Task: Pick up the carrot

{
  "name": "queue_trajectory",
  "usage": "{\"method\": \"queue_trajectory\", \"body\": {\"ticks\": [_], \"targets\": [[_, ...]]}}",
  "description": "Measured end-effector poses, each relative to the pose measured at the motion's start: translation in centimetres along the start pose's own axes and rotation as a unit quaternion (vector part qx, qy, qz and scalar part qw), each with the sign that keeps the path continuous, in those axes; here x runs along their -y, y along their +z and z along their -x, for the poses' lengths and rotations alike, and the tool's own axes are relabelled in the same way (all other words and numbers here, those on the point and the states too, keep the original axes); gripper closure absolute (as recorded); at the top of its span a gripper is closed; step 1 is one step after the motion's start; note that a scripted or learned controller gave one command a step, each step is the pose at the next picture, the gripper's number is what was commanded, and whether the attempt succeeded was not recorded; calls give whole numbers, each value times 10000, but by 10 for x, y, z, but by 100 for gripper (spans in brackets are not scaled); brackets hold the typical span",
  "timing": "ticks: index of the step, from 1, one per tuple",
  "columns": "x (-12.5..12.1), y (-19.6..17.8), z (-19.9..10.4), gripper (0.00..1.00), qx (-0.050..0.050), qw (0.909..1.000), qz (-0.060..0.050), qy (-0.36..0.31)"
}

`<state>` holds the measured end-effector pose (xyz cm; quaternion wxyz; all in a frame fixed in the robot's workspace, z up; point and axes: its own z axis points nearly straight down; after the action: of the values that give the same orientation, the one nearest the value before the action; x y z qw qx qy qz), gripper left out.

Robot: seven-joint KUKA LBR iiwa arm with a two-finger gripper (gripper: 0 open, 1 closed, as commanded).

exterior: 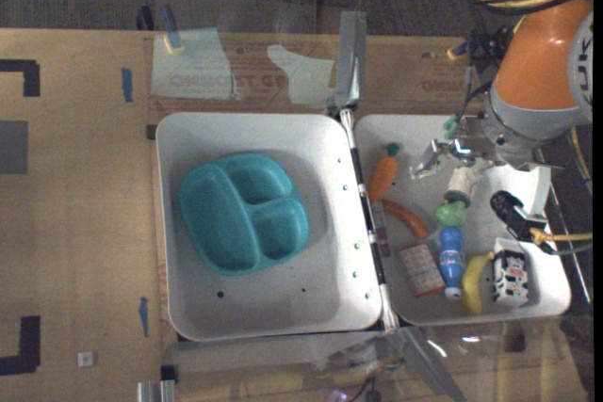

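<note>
Grey arm point(551, 61) with orange band, reaching in from the right, wrist angled down

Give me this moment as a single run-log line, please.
gripper: above right bin, nothing seen held | carrot: lying at right bin's left edge, apart from gripper | teal plate: left bin

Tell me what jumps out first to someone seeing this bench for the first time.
The big teal divided plate lying alone in the left bin grabs the eye first. Next, the orange and grey arm hanging over the right bin, where the carrot lies near the left wall among small toys.
</note>
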<state>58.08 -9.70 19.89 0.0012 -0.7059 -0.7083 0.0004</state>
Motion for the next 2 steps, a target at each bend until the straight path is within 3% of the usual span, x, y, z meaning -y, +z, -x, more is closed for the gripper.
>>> {"method": "queue_trajectory", "body": {"ticks": [1, 2], "targets": [[-53, 100, 16, 0, 10, 9989, 17, -471], [21, 111, 46, 0, 24, 9820, 44, -1889]]}}
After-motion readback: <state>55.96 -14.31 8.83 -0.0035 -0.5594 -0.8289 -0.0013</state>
